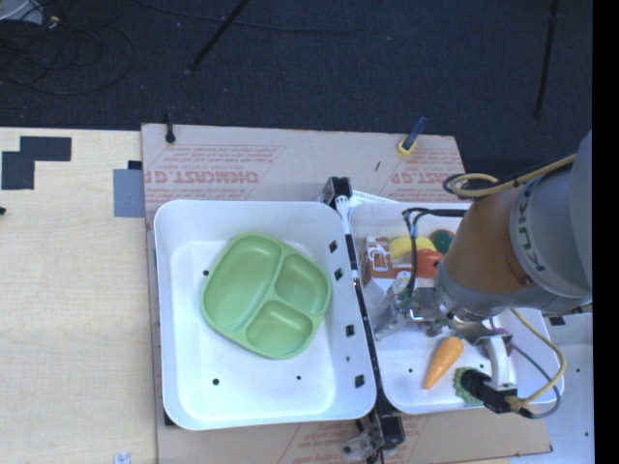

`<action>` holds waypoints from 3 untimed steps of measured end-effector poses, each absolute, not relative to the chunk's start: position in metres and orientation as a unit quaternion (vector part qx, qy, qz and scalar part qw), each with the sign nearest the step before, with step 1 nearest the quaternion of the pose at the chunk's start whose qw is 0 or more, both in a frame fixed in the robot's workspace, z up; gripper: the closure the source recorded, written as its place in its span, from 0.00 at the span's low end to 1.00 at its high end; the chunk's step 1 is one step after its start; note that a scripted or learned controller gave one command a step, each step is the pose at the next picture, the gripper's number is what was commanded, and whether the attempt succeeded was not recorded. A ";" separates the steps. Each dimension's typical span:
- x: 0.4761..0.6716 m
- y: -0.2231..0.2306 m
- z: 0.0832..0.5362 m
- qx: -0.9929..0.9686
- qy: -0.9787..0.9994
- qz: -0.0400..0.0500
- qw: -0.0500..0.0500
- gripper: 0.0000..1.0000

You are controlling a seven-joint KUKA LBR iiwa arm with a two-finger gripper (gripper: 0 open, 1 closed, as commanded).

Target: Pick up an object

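Glossy green plastic plate (268, 295) in a smooth white bin (184, 356) (plastic too), on matt cardboard (290, 162).

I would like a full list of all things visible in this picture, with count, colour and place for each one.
left bin: one, white, left half of the bench
divided plate: one, light green, three compartments, lying in the left bin
right bin: one, white, beside the left bin, partly covered by the arm
carrot: one, orange, in the right bin, near its front
small toys: several, yellow, red and green, at the back of the right bin; exact count unclear
cardboard sheet: one, brown with red print, under both bins
arm: one, grey with orange band, over the right bin
gripper: one, low in the right bin, mostly hidden
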State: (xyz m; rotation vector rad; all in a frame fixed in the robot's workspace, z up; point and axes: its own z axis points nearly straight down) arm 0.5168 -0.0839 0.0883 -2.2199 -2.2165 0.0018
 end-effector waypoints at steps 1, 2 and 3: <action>0.578 -0.132 0.134 -0.707 -0.707 0.001 0.000 0.00; 0.635 -0.129 0.095 -0.708 -0.707 -0.001 -0.004 0.00; 0.637 -0.132 0.108 -0.706 -0.708 -0.001 -0.010 1.00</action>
